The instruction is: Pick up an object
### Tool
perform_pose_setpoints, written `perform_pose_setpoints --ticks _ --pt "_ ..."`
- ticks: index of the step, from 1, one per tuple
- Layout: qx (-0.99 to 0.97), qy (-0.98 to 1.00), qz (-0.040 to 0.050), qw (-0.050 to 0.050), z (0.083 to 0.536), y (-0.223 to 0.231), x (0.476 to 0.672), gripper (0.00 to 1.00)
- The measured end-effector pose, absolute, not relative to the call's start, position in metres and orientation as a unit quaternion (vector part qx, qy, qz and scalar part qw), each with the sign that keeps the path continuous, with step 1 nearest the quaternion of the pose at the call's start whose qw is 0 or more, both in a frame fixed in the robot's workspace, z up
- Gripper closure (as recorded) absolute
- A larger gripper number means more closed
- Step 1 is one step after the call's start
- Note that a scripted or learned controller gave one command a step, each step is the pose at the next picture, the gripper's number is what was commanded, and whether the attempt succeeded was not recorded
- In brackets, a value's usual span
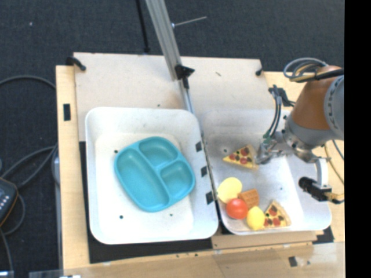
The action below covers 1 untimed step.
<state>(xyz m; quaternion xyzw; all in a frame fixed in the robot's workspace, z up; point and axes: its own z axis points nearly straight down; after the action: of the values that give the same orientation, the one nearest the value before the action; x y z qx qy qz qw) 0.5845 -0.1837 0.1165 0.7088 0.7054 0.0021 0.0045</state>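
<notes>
The arm (pixel 316 112) reaches in from the right over the right bin (pixel 301 204), its claw (pixel 265 153) low at the bin's upper middle. Whether the claw is spread or pressed together cannot be told from this height and slant. A pizza slice (pixel 241 157) lies just to the claw's left, its near end touching or almost touching the claw tip; nothing can be seen gripped. The other toys sit toward the bin's front, well below the claw: a yellow ball (pixel 230 186) at the left, a red tomato (pixel 236 208) just below it, an orange-brown block (pixel 250 197) between them and to the right, a lemon (pixel 255 217) beside the tomato, and a second pizza slice (pixel 277 215) touching the lemon on its right. In the left bin (pixel 104 126) a blue divided plate (pixel 154 172) lies flat near the middle, turned at a slant. A grey metal rail (pixel 165 30) runs down from the top to the gap between the bins.
</notes>
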Motion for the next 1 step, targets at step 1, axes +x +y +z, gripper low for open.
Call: perform_pose_setpoints --ticks 1 --pt "0.706 0.708 0.0013 0.003 0.1632 -0.1858 0.5932 1.0"
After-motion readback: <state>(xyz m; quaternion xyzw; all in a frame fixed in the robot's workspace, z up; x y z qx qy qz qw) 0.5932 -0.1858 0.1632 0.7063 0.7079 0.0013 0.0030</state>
